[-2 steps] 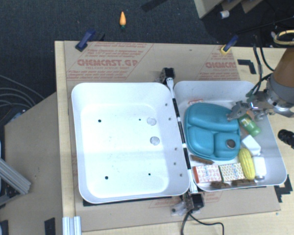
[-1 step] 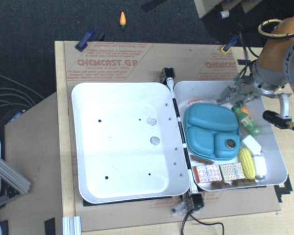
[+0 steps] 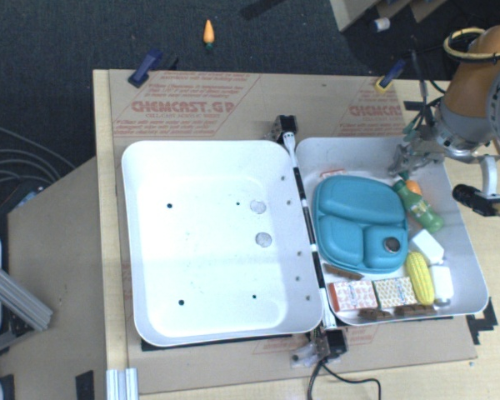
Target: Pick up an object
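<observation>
The arm (image 3: 475,90) leans in from the right, wrist angled down over the right bin's (image 3: 475,265) far right corner — gripper (image 3: 404,167) low, just above the green bottle (image 3: 420,207); whether the fingers are apart, I cannot tell. Big blue container (image 3: 362,223) fills the bin's middle. The bottle runs far-left to near-right, orange cap at the far end. Yellow corn (image 3: 421,276) lies near it, pointing near-far.
</observation>
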Robot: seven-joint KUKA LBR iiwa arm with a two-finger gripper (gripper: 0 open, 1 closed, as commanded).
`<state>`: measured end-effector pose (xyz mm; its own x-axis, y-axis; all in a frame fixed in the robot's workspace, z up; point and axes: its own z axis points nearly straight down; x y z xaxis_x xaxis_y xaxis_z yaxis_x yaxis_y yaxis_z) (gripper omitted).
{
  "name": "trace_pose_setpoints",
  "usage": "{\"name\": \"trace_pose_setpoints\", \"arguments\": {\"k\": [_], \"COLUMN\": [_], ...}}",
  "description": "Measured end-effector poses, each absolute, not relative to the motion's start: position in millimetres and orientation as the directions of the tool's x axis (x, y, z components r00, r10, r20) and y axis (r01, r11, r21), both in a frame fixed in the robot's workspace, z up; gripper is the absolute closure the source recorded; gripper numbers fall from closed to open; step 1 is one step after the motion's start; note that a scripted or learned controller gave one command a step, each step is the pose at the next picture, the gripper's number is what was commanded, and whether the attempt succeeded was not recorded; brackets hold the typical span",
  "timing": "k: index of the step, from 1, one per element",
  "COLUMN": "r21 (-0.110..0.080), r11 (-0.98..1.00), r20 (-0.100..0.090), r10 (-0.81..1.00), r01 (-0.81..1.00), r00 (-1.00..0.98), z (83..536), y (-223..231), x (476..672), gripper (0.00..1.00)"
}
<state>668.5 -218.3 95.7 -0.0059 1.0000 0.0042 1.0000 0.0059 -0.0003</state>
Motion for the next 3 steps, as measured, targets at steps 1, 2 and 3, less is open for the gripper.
{"name": "trace_pose_setpoints", "arguments": {"k": [1,2,3], "r21": [-0.004,0.001,0.0], "r11": [0.007,0.008,0.008], "r20": [0.011,0.005,0.007], "r10": [1.0,1.0,1.0], "r01": [1.0,1.0,1.0], "r00": [-0.007,-0.008,-0.008], "z": [95.4,106.4,106.1], "y": [-215.5,-216.9,-216.2], "x": [668.6,669.4,669.4], "gripper": [0.0,1.0,0.0]}}
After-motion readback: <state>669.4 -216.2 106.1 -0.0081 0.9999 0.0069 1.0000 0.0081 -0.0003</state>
